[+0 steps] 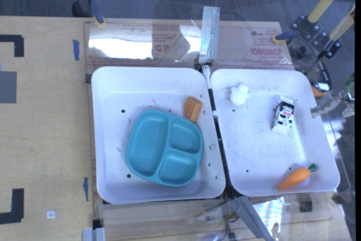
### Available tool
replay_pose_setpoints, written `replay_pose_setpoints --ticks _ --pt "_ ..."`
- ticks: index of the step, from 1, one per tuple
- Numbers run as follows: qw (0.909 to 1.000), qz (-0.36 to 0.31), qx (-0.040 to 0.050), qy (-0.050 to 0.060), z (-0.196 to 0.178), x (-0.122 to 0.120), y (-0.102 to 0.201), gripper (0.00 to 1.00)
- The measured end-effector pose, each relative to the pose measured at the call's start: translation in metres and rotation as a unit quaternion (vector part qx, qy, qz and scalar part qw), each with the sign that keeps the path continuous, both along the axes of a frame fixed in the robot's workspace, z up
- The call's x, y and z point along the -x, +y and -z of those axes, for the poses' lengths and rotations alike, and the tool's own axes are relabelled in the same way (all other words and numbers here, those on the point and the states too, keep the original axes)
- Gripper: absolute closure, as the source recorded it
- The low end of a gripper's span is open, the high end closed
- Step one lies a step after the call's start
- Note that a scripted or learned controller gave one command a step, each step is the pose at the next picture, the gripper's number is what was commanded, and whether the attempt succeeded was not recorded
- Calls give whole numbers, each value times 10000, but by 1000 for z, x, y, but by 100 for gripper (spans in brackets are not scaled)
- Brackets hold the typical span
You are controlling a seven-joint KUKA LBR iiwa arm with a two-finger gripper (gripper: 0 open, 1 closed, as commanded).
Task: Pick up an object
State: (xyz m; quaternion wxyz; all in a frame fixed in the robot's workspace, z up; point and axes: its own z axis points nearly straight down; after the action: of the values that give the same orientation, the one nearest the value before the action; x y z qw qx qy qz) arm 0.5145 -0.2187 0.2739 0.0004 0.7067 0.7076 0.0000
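Pale wooden bench top [45, 121] carries two shallow white plastic bins side by side, under a sheet of clear plastic at the back; the left bin [107, 93] holds a turquoise plastic plate with three compartments [164, 147], and a small tan bread-like block [193, 108] leans just beside the plate's upper right edge; the right bin [254, 149] holds a small white lumpy object [239, 94] near its top left, a black-and-white cow-patterned carton [284, 115] further right, and an orange toy carrot with green top [295, 176] at its lower right corner, all well apart; the state of the arm's end effector cannot be told.
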Motion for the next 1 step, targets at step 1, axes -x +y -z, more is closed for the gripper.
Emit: replay_pose_setpoints --ticks 1 --pt "10000 -11 9 -18 -11 -1 0 100"
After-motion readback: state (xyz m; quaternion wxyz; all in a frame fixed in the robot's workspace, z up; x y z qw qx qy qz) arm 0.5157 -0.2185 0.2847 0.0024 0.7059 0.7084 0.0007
